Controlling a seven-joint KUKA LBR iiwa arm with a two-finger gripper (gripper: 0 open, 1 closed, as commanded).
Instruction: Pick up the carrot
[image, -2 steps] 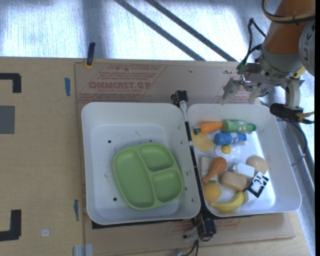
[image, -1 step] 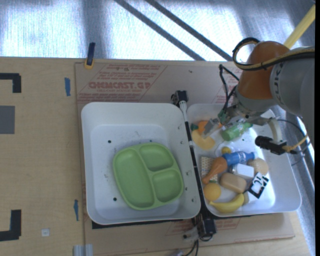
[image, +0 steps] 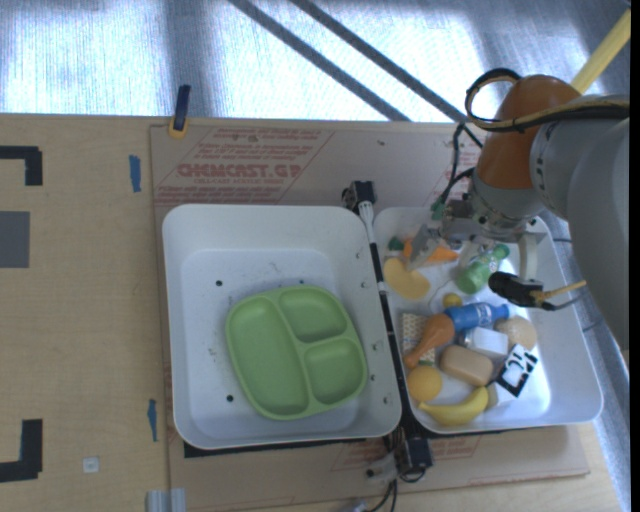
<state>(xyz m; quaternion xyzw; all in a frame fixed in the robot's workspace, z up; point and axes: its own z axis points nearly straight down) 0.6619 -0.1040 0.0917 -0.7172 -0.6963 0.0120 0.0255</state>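
The right bin (image: 570, 385) holds a crowd of toy foods. At its far left end a small orange piece with a green tip, which looks like the carrot (image: 401, 243), lies beside a yellow slice (image: 405, 278). My gripper (image: 445, 238) hangs low over that far end, just right of the orange piece. More orange (image: 441, 256) shows right under the gripper; I cannot tell whether this belongs to the same piece. The wrist with its orange band (image: 520, 130) rises behind it.
A green divided plate (image: 295, 350) lies in the left bin (image: 190, 260). The right bin also has an orange drumstick shape (image: 432, 335), blue bottle (image: 478, 316), green piece (image: 478, 268), banana (image: 458, 408), lemon (image: 424, 383) and tan block (image: 468, 365). A black clamp (image: 358, 193) sits between the bins.
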